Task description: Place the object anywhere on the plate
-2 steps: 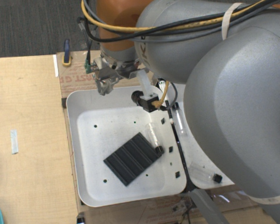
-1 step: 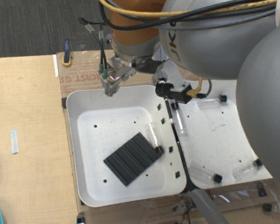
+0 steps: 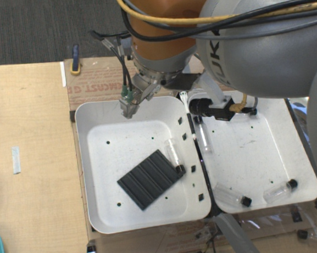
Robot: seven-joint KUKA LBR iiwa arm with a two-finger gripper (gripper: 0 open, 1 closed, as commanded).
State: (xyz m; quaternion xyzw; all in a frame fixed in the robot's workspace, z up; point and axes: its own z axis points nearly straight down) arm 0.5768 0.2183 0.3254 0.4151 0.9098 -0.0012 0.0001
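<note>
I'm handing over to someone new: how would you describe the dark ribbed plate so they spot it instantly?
Start at the left white bin of the two. On its floor, towards the front right, the plate lies flat and turned at a slant. It is a dark, ribbed rectangle, unlike the small clear tube touching its upper right corner.

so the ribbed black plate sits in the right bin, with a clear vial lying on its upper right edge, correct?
Not quite. The ribbed black plate sits in the left bin, not the right bin; the camera view shows this. The clear vial does lie on its upper right edge.
</note>
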